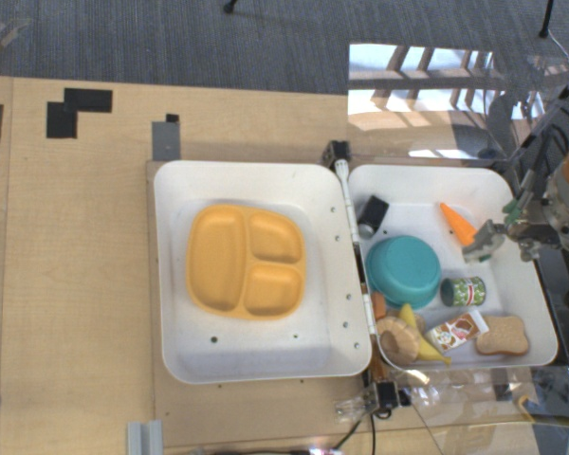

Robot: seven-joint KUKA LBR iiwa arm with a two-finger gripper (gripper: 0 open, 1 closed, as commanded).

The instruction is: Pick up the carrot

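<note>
The carrot [458, 222] is a small orange wedge lying in the right bin [427, 172], toward its back right. My gripper [505, 243] hangs over the bin's right side, just right of and slightly nearer than the carrot. Its fingers are spread, and the left fingertip [481, 244] sits close to the carrot's near end. Nothing is between the fingers.
A teal bowl [404, 269] sits left of the carrot, with a black object [371, 214] behind it. A green can [464, 292], bread slice [502, 336], packet [452, 333] and banana [419, 335] crowd the bin's front. The left bin [266, 368] holds a yellow divided plate [246, 260].
</note>
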